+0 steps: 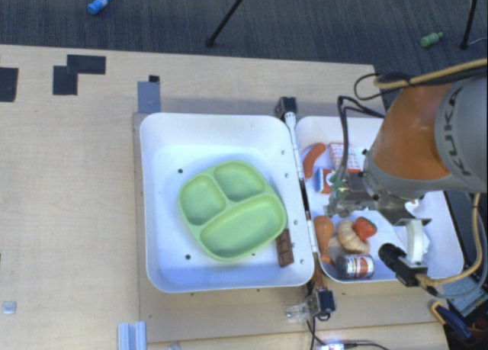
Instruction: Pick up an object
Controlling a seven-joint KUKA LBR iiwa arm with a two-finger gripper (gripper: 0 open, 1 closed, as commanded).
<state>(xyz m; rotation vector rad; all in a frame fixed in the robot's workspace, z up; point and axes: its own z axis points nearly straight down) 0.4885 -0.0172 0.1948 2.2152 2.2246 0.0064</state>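
My gripper (342,205) hangs low over the middle of the right bin (450,253), under the grey and orange wrist. Just below it lie a tan bread roll (351,236), a red strawberry-like piece (366,227) and an orange carrot (324,234). A small can (355,267) lies on its side at the bin's near edge. Behind the gripper are a red and white carton (334,167) and a reddish sausage (312,158). The arm hides part of the bin.
The left bin (160,264) holds a green divided plate (232,209) and a brown bar (284,250) by its right wall. A narrow divider (299,173) separates the two bins. Wooden bench surface stretches to the left.
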